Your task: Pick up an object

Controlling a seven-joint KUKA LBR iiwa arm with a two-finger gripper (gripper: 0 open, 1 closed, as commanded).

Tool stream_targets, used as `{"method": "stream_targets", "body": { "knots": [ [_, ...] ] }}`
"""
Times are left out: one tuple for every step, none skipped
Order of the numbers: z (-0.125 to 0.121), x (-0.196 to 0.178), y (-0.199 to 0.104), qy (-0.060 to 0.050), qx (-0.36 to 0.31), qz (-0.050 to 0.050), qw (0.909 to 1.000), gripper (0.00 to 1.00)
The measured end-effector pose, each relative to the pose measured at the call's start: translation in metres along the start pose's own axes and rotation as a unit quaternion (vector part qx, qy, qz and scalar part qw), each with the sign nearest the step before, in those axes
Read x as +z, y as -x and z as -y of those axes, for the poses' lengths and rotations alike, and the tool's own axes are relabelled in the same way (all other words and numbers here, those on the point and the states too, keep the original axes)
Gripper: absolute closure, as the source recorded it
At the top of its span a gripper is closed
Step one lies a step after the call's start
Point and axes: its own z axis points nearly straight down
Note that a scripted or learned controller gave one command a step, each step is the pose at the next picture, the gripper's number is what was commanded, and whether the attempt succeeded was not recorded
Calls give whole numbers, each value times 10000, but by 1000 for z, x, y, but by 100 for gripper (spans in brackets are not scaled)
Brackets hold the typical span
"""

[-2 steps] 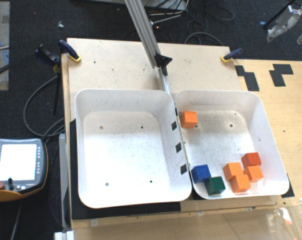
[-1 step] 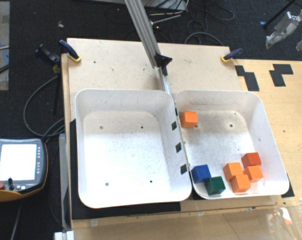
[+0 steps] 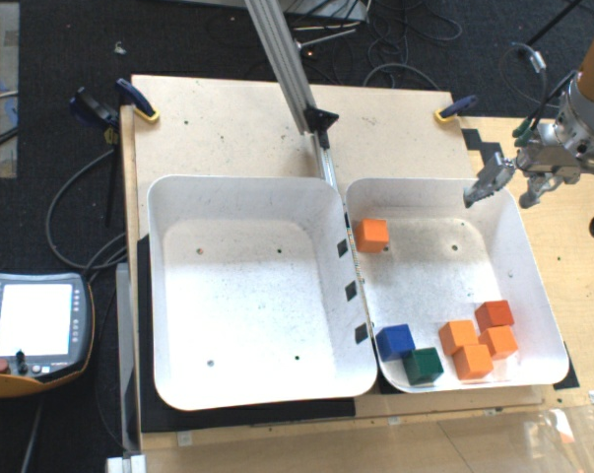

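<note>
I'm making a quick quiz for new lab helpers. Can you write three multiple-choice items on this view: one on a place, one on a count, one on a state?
1. Where does the lone orange block lie?
A. left bin
B. right bin, far part
C. on the bench

2. How many blocks are in the right bin?
A. four
B. nine
C. seven

3. What is the gripper doing?
A. hanging open over the right bin's far corner
B. gripping the blue block
C. resting in the left bin

Answers: 1 B, it sits apart near the divider. 2 C, five orange, one blue block, one green block. 3 A, its fingers are spread with nothing between them.
</note>
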Motion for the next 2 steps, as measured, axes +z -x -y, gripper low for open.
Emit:
{"method": "stream_targets", "body": {
  "knots": [
    [-39, -149, -6, 97, -22, 21, 9999, 0],
    [-16, -12, -20, -2, 2, 0, 10000, 0]
  ]
}}
